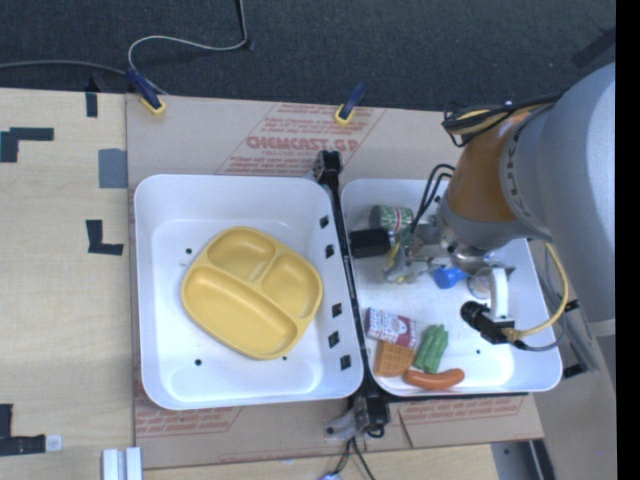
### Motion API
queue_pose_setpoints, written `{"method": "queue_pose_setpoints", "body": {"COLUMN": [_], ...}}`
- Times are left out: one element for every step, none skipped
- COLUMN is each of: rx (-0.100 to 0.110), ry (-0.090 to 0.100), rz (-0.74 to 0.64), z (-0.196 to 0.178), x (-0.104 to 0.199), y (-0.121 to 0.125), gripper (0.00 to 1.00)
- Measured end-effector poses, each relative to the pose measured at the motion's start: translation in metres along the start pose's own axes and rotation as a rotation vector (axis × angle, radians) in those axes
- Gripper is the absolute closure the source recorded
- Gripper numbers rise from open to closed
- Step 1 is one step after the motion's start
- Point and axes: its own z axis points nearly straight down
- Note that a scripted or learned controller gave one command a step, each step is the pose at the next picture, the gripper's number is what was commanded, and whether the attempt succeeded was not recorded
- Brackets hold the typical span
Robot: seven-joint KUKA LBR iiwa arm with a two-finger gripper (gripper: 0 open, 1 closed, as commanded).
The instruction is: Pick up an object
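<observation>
Arm: bulky grey casing, w/ orange band above wrist. Black cables are seen along it; yellow cable is looped below.

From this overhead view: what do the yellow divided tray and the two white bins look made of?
Yellow divided tray: likely moulded plastic, smooth semi-matte; uniform colour, rounded compartment ridges, soft highlights.
Left white bin and right white bin: probably thin formed plastic, slightly glossy; rounded corners, rolled rims. Painted metal can't be ruled out.

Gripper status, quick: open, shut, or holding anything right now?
Gripper: down in the right bin, near the green can and blue object; open or shut cannot be told, and nothing is visibly held.
</observation>
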Motion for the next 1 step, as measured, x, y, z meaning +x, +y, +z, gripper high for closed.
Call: {"method": "queue_pose_setpoints", "body": {"rx": [0.0], "ry": [-0.001], "rz": [0.0], "z": [-0.0001], "x": [-0.0001], "y": [0.0001], "gripper": [0.0]}}
